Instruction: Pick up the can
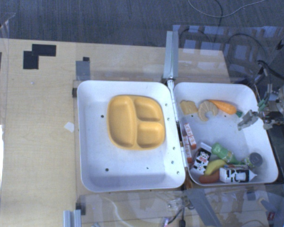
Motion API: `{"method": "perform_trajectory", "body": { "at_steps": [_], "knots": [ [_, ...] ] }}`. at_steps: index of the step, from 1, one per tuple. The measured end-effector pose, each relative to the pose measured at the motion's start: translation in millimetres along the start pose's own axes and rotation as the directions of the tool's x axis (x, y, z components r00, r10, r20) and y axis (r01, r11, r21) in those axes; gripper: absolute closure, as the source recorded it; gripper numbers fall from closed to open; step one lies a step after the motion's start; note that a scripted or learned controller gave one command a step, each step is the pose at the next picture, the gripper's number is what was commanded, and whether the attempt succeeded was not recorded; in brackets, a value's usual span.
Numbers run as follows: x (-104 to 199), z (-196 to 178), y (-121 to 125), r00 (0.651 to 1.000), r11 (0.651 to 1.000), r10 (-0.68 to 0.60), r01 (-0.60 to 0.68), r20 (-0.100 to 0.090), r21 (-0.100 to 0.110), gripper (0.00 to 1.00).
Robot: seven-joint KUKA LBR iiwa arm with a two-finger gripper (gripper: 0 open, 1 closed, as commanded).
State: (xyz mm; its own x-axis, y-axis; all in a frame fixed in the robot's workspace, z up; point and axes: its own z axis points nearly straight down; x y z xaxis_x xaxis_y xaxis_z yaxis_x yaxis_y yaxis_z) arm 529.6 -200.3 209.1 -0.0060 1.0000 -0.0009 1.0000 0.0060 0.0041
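From the camera above the bench, I see my gripper (250, 119) reaching in from the right, hanging over the right-hand shallow white plastic bin (244, 91) near its right wall, with my grey metal fingers (246, 119) pointing leftward toward the bin's middle. They sit at too blurred an angle for me to judge their spacing, so I cannot tell whether they are spread or pressed together, and I see nothing between them. The small dark grey round can (255, 160) I am after lies in the bin's near right corner, well apart from my gripper and below it in the frame. Just left of the can lies a white carton with black patches (235, 175), and beside that a yellow toy banana (215, 165), a green plastic bottle (222, 152), a red sausage-shaped piece (209, 178) and a second black-and-white carton (201, 159). Along the bin's left wall rests a flat white and red box (189, 136). Toward the far side lie a tan cracker-like piece (188, 107), a beige ring-shaped pastry (209, 110) and an orange toy carrot (223, 107) touching the pastry. The left-hand shallow white plastic bin (92, 126) holds a yellow tray with three compartments (135, 121), set slightly toward its far side.
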Motion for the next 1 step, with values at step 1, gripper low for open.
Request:
{"method": "perform_trajectory", "body": {
  "at_steps": [1],
  "knots": [
    [39.4,72.3,37.1,0.994,0.994,0.109,-0.109,-0.001,0.001,0.00]
  ]
}}
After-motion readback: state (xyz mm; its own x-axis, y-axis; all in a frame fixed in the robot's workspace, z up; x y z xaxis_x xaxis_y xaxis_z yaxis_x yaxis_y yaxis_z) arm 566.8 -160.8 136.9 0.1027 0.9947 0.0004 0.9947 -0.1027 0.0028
